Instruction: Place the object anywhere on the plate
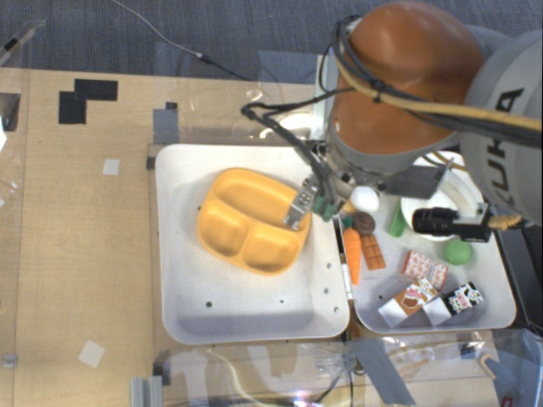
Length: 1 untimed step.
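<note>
Yellow three-compartment plastic plate (251, 220) lies in the middle of the left white bin (182, 312), its long axis running toward the bin's near right corner. Over the plate's right rim hangs the grey two-finger gripper (299, 208); whether it grips anything I cannot tell.

Plate (246, 225) in left bin (182, 303), toys (422, 287) in right

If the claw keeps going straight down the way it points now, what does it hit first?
Most likely the yellow plate: the claw points down-left over its right rim, above the upper right compartment. Height is hard to judge from this angle, so it may already be touching the rim.
</note>
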Available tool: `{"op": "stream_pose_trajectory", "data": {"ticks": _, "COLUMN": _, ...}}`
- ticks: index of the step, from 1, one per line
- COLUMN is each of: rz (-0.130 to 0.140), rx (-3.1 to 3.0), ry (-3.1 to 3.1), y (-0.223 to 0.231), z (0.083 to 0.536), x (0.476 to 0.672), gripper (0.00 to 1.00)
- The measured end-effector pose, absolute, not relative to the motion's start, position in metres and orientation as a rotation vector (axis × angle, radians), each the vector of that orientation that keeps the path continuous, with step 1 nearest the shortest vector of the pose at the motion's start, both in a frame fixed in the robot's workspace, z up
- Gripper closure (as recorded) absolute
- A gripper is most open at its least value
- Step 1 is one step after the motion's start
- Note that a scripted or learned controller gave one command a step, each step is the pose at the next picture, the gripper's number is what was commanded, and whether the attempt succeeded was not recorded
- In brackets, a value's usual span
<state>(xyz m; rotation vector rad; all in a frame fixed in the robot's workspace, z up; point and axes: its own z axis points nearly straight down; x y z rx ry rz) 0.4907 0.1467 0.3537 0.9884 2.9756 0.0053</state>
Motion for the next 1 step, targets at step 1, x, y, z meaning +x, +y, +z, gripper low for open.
{"op": "stream_pose_trajectory", "data": {"ticks": 1, "rz": 0.002, "rx": 0.733, "ry": 3.053, "y": 0.1786, "z": 0.2865, "x": 0.5153, "gripper": 1.0}}
